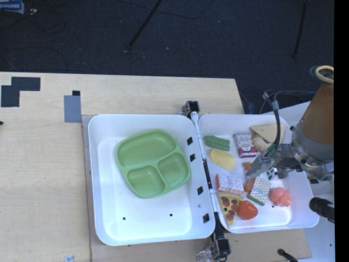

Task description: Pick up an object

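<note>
Light wood bench (43, 173), with a dark floor (82, 26) behind and thin black poles across it. Two white bins side by side. Left of the right bin (305, 220), touching it: the left bin (109, 212) with a green tray (152, 162) inside.

Inside the right bin, lots of toy food: a green pod (217, 142) and a yellow lump (222, 158) by its left wall, a pizza slice (229, 205) and a red tomato (247, 210) at its near edge, a pink blob (281, 196) toward its right side.

Reaching in over the right bin's right rim: the grey arm (319, 124). Low over the middle of that bin, tipped to the left: the gripper (255, 171), just above a spotted box (260, 190). Hard to tell whether apart or together. Nothing seen in its grip.
</note>
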Controlling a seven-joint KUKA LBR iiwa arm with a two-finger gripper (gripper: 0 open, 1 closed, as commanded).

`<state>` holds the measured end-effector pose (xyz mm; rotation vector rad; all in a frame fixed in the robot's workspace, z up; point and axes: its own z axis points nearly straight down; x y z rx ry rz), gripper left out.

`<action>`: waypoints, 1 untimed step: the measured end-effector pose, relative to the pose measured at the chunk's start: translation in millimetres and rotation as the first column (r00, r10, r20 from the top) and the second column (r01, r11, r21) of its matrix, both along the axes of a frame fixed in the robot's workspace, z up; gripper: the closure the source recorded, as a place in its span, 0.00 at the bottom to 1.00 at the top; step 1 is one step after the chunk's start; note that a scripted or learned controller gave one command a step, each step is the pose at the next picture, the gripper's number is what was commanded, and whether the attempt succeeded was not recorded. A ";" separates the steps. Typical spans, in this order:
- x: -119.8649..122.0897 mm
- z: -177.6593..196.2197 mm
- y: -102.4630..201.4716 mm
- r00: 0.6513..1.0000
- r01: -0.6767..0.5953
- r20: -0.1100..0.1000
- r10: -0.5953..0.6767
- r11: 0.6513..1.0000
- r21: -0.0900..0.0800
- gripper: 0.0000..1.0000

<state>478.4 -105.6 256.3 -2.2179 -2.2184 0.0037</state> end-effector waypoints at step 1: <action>0.9 -155.0 -29.7 1.000 0.003 0.012 -0.003 1.000 -0.003 0.00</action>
